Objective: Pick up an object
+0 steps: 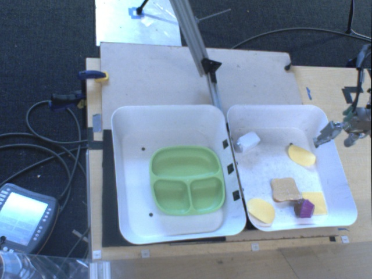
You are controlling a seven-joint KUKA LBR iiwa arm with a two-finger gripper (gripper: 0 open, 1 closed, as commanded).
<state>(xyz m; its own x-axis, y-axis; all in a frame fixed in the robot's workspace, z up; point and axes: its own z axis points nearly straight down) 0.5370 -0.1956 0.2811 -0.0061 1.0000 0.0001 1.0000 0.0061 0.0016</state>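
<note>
Two shallow white plastic bins are sitting side by side on a pale wooden surface [174, 74]. The left bin [131, 173] is holding a light green plastic tray [187, 179] with three compartments. The right bin [337, 179] is holding a small white block [248, 140], a yellow oval piece [301, 155], a tan slice shaped like toast [285, 189], a purple chunk [304, 208] lying on a flat yellow square [318, 201], and a yellow oval disc [261, 210] at the near rim. The grey metal end effector [343, 133] is hanging over the right bin's far right rim, near the yellow oval piece. Nothing is sitting between its fingers; how far they are spread I cannot tell.
</note>
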